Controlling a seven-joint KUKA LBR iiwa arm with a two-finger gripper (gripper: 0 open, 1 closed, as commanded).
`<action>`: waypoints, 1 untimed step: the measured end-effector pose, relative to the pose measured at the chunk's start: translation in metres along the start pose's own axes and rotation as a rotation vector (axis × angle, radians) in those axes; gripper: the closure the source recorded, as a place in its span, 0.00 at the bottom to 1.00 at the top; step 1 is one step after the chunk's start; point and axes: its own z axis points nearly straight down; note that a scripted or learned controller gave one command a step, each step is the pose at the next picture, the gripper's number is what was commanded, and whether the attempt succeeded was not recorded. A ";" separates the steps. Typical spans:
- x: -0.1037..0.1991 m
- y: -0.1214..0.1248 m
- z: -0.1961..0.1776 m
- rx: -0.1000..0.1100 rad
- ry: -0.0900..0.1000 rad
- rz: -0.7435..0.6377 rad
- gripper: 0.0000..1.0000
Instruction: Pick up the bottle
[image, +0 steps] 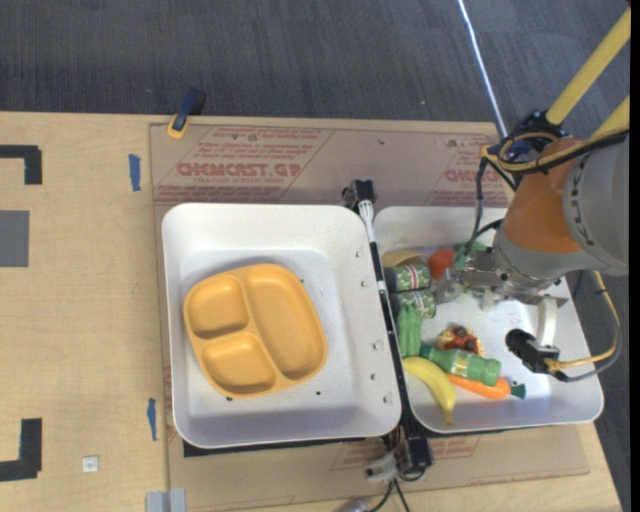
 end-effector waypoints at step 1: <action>0.097 0.012 -0.097 0.009 0.001 0.412 0.00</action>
